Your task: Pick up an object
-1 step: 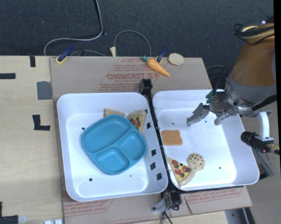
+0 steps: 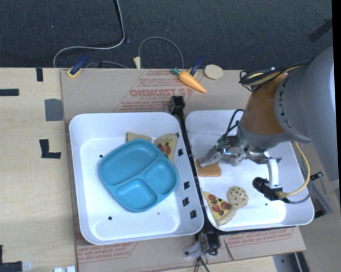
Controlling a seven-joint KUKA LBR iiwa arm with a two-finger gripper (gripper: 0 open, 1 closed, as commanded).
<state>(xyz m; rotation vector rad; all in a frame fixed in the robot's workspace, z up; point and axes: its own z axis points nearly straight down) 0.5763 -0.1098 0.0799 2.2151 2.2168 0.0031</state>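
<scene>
Left bin point(image 2: 81, 164): blue tray point(image 2: 138, 174), not my pick. Right bin point(image 2: 292, 212): orange slab point(image 2: 210, 170) by the left wall, my gripper point(image 2: 208, 159) right over it. Can't tell whether my fingers are apart or together. Descend straight, straddle the slab, close, lift slowly.

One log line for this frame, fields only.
gripper: low in right bin | at: orange piece | nearby: cookie, pizza slice | left bin: blue tray | lift: not yet
</scene>
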